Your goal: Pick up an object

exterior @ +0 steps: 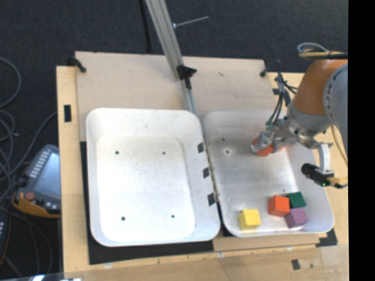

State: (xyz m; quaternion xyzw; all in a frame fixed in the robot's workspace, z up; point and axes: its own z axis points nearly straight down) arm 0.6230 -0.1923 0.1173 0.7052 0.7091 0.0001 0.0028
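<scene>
Hand over an orange-red object in the right bin.

The grey two-finger hand (265, 146) sits low in the upper part of the shallow white right-hand bin (234, 174), with a small orange-red object (265, 151) showing right at its tips; whether the fingers grip it or merely touch it I cannot tell. Toward five o'clock from the hand, near the bin's lower corner, an orange cube (279, 205), a green cube (297, 200) and a purple cube (296, 217) cluster together, touching. A yellow cube (249, 218) lies apart at their nine o'clock. The shallow white left-hand bin (146, 174) sits alongside on the wooden tabletop (140, 75).
</scene>
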